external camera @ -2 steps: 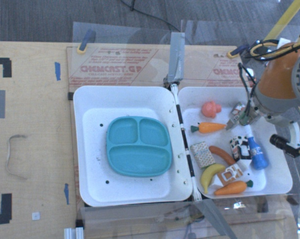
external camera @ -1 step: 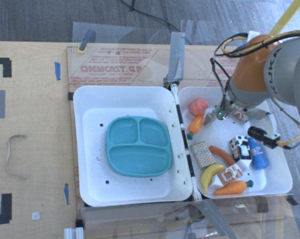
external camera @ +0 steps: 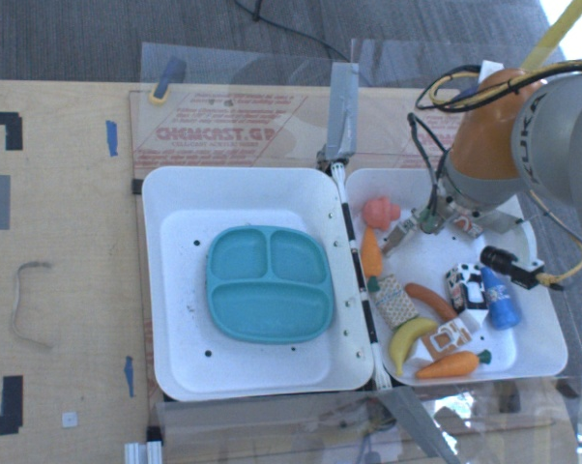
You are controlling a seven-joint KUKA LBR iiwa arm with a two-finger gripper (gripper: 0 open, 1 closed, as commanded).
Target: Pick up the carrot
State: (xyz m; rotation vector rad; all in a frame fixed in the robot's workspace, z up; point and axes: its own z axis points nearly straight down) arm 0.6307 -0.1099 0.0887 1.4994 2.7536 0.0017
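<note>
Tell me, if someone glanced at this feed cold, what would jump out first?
Probably the teal divided plate, alone in the middle of the left bin. Next, the grey arm with its orange band leaning in over the right bin, its hand low near the pink toy at the bin's far left corner. Then the toy clutter at the near end: the carrot beside a banana.

The grey arm (external camera: 562,133) enters from the right, its orange band bent downward above the wrist. Its end effector (external camera: 399,236) points left, its 2 fingers spread apart.
</note>
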